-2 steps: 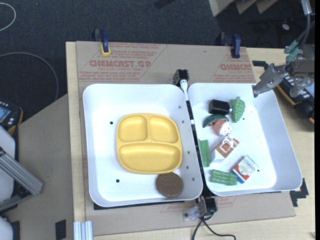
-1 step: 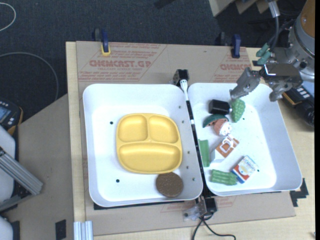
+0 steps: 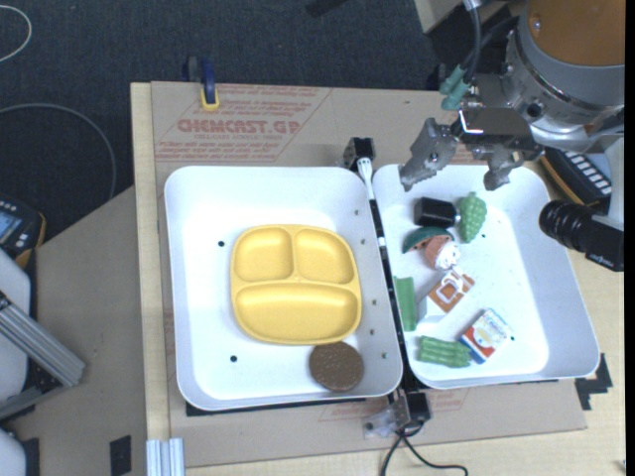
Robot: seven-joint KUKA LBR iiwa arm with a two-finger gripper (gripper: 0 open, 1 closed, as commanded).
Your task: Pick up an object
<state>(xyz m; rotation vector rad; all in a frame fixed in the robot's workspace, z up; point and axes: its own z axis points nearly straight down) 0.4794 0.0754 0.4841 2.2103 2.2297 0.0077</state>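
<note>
My gripper (image 3: 456,169) hangs over the far end of the right bin (image 3: 556,296), its two fingers spread wide and nothing between them. Just below it in the view lie a small black block (image 3: 433,210) and a green leafy toy (image 3: 470,215). Nearer the front of that bin are a small orange-and-white figure (image 3: 439,248), an orange-and-white box (image 3: 451,292), a flat green strip (image 3: 405,301), a bumpy green piece (image 3: 443,351) and a red, white and blue carton (image 3: 485,333).
The left bin (image 3: 193,266) holds a yellow divided plate (image 3: 295,284) and a brown round disc (image 3: 336,366) at its front. A black ridge (image 3: 378,234) runs where the two bins meet. Cardboard (image 3: 238,117) lies under both bins.
</note>
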